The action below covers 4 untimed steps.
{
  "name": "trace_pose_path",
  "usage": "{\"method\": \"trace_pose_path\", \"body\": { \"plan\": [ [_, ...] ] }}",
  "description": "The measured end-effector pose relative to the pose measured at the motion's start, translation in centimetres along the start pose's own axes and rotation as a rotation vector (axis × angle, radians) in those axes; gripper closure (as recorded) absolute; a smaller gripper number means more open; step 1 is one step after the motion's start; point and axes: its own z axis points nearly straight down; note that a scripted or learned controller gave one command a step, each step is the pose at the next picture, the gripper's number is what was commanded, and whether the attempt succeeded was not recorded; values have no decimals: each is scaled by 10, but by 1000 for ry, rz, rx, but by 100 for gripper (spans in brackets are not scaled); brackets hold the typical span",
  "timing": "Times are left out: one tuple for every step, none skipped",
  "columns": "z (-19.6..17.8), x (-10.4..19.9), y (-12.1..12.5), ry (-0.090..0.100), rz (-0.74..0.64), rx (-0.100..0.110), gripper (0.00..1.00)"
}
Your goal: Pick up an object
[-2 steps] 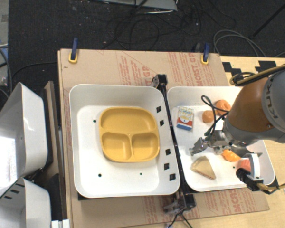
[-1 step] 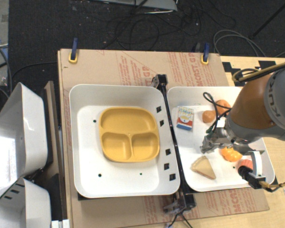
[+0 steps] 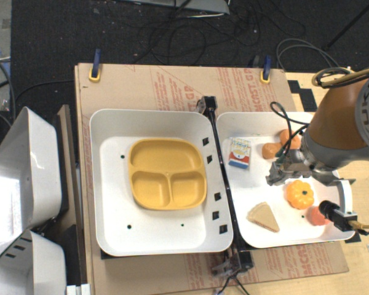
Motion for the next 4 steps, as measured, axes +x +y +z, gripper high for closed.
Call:
{"method": "trace_pose_path", "body": {
  "plan": [
    [-45, 0, 2, 0, 0, -1, 100],
    [-52, 52, 12, 3, -5, 3, 100],
    [-46, 111, 10, 3, -5, 6, 100],
    [-46, 171, 3, 4, -6, 6, 100]
  ]
}}
